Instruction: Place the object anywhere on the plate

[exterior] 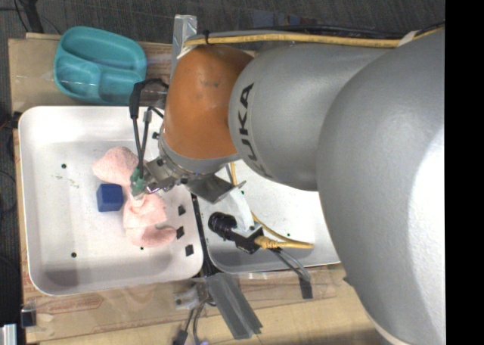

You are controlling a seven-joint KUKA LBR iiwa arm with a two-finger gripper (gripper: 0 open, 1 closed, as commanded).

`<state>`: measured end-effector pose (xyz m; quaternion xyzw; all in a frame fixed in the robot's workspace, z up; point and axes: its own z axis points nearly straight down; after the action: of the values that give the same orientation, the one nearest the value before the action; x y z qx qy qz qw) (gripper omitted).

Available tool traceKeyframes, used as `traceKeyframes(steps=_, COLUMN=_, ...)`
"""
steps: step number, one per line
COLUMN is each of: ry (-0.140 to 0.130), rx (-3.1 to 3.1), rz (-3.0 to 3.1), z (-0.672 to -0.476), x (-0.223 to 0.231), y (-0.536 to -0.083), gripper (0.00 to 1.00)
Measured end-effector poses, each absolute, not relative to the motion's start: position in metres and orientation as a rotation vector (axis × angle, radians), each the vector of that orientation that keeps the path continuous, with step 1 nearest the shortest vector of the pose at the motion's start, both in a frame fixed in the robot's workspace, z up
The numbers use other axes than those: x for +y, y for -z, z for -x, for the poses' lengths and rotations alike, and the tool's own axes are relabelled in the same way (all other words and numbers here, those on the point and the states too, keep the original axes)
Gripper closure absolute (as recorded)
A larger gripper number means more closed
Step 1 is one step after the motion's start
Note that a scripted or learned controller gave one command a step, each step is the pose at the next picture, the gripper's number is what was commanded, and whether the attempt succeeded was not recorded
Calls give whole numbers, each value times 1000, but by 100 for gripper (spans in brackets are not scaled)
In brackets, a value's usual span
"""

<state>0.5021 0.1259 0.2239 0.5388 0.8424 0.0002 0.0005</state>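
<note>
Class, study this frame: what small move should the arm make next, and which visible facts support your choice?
Probably a short lift straight up. The tool sits low in the left bin, over the pink objects beside the blue block. Rising would show whether anything came up, since the arm hides its tip.

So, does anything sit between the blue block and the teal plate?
Yes. A pink soft piece lies right beside the blue block on the plate's side, and the left bin's rim runs between them; the teal plate rests outside the bin.
</note>
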Motion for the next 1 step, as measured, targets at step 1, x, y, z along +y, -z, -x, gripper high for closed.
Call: traceKeyframes(steps=1, ry=6, rx=2645, rz=-1700, z=-567, x=116, y=-199, gripper=100)
